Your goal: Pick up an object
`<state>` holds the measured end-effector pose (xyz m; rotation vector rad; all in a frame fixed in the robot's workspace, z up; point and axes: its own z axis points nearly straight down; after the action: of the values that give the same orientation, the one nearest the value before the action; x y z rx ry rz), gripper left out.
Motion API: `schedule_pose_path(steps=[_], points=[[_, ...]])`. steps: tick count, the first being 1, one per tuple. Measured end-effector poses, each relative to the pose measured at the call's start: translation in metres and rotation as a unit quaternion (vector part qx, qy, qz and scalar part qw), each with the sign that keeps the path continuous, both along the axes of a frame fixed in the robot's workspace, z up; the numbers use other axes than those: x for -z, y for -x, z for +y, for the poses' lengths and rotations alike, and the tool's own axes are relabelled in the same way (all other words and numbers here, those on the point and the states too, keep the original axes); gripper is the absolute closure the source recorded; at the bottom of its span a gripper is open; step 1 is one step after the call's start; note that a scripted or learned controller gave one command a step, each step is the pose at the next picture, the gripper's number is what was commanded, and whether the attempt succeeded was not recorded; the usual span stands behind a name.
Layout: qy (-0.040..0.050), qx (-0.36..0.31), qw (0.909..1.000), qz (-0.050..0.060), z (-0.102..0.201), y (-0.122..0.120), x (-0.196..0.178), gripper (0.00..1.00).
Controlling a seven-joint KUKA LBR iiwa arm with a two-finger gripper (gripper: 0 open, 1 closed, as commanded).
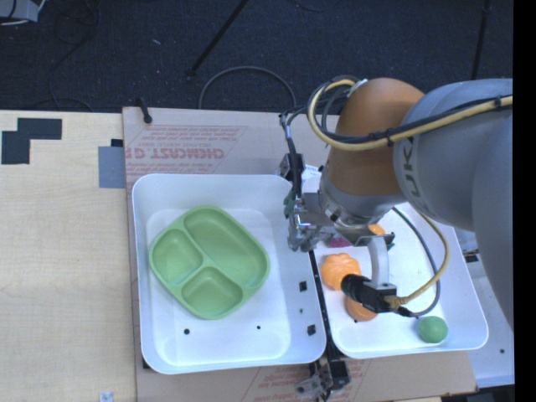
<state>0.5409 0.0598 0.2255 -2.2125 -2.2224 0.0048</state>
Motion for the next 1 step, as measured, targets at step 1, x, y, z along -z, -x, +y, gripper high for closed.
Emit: schedule_pose_path(steps=[1], points=[[0.0002, 0.000, 1.0000, -0.002, 0.0513, -0.0045, -0.0093, 1.00]])
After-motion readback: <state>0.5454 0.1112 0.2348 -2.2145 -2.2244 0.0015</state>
